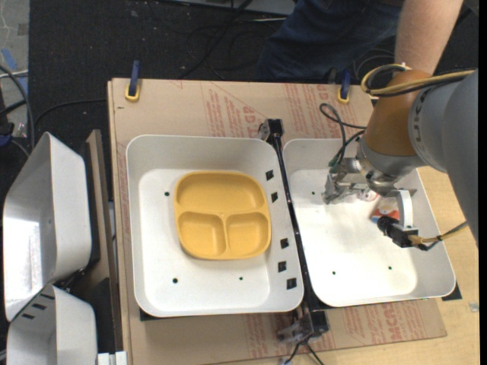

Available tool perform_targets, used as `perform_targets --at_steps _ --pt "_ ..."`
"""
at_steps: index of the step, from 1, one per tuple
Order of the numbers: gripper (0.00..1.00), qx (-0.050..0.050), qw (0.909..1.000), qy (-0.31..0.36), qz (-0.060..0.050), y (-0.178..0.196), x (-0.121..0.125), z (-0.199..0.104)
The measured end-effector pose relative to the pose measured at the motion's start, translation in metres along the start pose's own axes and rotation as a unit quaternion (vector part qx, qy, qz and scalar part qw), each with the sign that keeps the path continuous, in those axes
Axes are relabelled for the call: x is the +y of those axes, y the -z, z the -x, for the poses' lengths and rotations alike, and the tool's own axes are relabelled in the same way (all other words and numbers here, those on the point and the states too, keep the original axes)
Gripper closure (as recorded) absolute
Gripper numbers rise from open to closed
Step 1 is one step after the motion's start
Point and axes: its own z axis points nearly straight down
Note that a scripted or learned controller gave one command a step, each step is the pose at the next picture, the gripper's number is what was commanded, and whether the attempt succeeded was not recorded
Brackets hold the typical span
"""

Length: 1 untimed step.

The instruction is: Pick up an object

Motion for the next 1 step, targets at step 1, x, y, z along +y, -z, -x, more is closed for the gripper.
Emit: perform_targets --at_steps 1 --pt "1.0 0.0 1.0 0.002 0.002 0.0631 0.002 -0.0017"
